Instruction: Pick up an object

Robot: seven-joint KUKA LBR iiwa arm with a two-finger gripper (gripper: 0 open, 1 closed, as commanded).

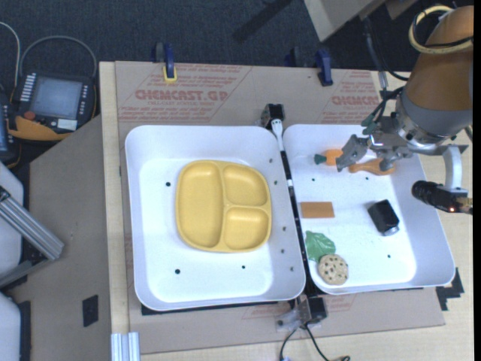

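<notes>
The tool (370, 150) hangs low over the far part of the right bin (428, 265), just above an orange carrot-shaped toy (359, 164) that lies on the bin floor. Whether its fingers are open or closed cannot be told from this angle, and nothing is seen clearly between them.

Taking the carrot as the landmark: a brown flat rectangular piece (316, 210) lies nearer the camera and slightly left, a black block (383, 216) nearer and slightly right. Further toward the near rim lie a green leaf-like piece (319, 243) and, touching it, a round cookie (332, 269). Well to the left, in the left bin (150, 262), sits a yellow divided plate (223, 204). Both bins rest on the worktop (225, 87).
</notes>
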